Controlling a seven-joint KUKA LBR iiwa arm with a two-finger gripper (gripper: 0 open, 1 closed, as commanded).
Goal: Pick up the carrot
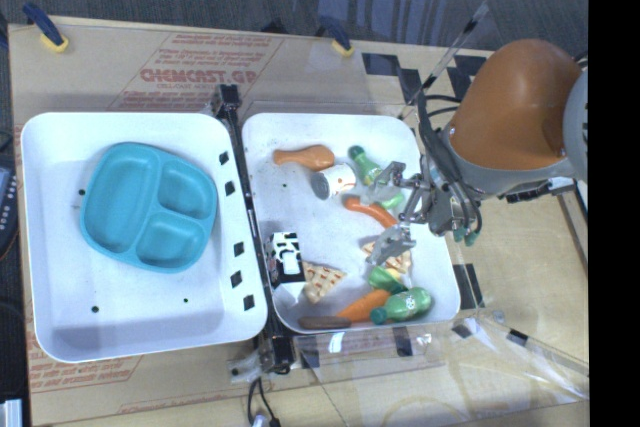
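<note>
Left, a blue plate (148,205); right bin (300,130) holds carrot (370,211).

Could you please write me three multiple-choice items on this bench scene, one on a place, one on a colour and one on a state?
1. Where does the divided plate lie?
A. In the left bin
B. In the right bin
C. On the cardboard outside the bins

2. What colour is the divided plate?
A. Red
B. Light blue
C. Yellow

3. How does the carrot stand with regard to the gripper?
A. It hangs lifted above the bins
B. It rests on the plate
C. It lies on the floor of the right bin, beside the gripper

Answers:
1. A, since the plate sits alone in the left bin.
2. B, as its whole surface is light blue.
3. C, because the carrot lies flat among the other toy foods, with the gripper just to its right.
</note>
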